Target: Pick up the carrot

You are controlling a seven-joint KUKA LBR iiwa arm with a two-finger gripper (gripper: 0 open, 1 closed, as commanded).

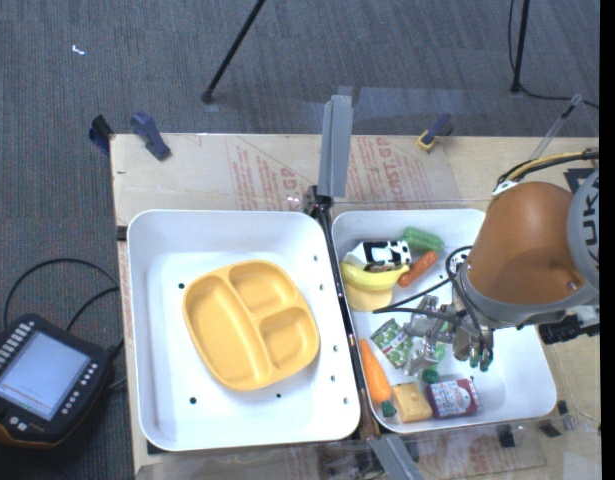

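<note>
The long orange carrot with a green end (pixel 376 369) lies in the right white bin (pixel 522 388), at about seven o'clock by the left wall, next to a yellow cheese block (pixel 411 401). The end effector (pixel 449 336) hangs at three o'clock from it, over small packets. I cannot tell its grip. The carrot looks light, hard and smooth, so I would grab its middle, across the thin way.
</note>
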